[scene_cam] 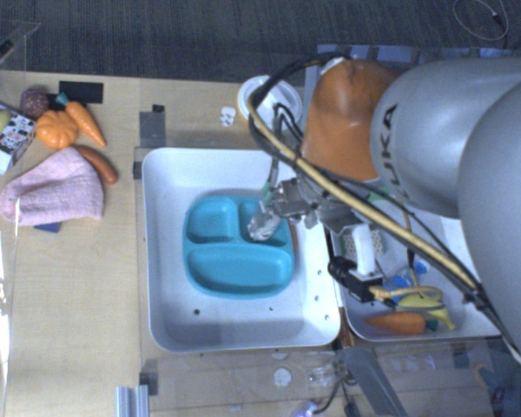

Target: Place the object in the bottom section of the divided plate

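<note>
A blue divided plate (239, 272) lies in the left white bin (169, 320). It has two small sections at the top and one wide section at the bottom. My gripper (262, 224) hangs over the plate's top right section, close to the ridge above the wide section. Its tip looks grey and shiny. I cannot make out whether any object sits in it. The arm's grey body and orange band (347, 120) hide the area right of the plate.
The right bin (356, 324) holds an orange carrot-like piece (399, 322), a yellow item (419, 295) and a white box (362, 246). On the bench to the left lie a pink cloth (52, 189), a toy pumpkin (56, 129), a carrot (91, 124) and a sausage (100, 163).
</note>
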{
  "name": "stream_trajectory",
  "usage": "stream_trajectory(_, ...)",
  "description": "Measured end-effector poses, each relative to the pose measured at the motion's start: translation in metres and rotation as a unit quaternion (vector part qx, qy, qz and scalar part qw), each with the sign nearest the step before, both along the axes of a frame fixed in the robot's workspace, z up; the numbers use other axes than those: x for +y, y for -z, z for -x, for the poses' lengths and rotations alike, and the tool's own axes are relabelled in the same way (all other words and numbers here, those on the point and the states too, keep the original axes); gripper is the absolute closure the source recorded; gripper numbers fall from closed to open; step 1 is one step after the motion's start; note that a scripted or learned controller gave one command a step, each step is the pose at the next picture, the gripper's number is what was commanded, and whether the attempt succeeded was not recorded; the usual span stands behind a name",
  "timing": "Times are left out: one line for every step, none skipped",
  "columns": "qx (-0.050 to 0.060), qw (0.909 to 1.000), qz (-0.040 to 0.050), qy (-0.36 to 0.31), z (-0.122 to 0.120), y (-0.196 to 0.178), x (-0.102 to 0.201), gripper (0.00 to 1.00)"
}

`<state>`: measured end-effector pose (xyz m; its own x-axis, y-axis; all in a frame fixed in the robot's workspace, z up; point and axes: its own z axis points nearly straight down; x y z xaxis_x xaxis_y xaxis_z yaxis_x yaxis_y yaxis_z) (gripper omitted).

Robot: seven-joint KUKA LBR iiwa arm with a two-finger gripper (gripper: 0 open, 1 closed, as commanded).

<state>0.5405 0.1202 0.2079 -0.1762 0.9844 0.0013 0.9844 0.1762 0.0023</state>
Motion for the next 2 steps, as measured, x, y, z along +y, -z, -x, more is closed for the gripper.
stream_trajectory(0.0,1.0,0.0,0.0,0.0,0.0,0.0,0.0)
stream_trajectory(0.0,1.0,0.0,0.0,0.0,0.0,0.0,0.0)
